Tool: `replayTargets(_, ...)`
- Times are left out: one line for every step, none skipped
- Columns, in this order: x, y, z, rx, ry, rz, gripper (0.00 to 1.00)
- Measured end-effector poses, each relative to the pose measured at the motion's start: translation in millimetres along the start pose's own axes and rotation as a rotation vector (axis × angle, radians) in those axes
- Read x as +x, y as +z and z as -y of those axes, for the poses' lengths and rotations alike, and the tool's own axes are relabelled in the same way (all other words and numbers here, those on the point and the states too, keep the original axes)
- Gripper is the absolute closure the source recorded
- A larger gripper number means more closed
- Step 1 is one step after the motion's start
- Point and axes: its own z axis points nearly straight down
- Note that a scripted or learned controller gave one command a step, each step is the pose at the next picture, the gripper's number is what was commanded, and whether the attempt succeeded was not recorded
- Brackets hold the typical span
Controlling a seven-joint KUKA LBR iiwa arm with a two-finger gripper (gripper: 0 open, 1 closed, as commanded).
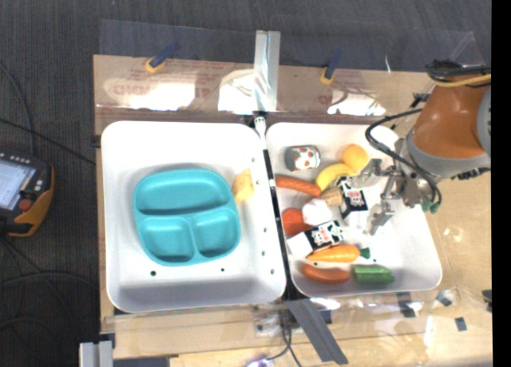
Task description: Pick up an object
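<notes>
Toy food (331, 254) fills the right bin (415, 266) left of the open, empty claw (382, 215); farther left, a teal divided tray (186, 215) occupies the left bin (120, 198).

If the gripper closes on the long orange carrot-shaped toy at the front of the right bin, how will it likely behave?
The long orange carrot-shaped toy looks glossy and tapered, so it may slip out of a pinch. Being rounded, it could roll, though the red sausage-shaped toy touching it may check that. It is probably light.
</notes>
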Motion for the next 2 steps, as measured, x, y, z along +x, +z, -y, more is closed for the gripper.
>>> replayTargets(-26,13,-13,0.007,0.041,0.026,0.0)
replayTargets(-63,15,-21,0.002,0.171,-0.005,0.0)
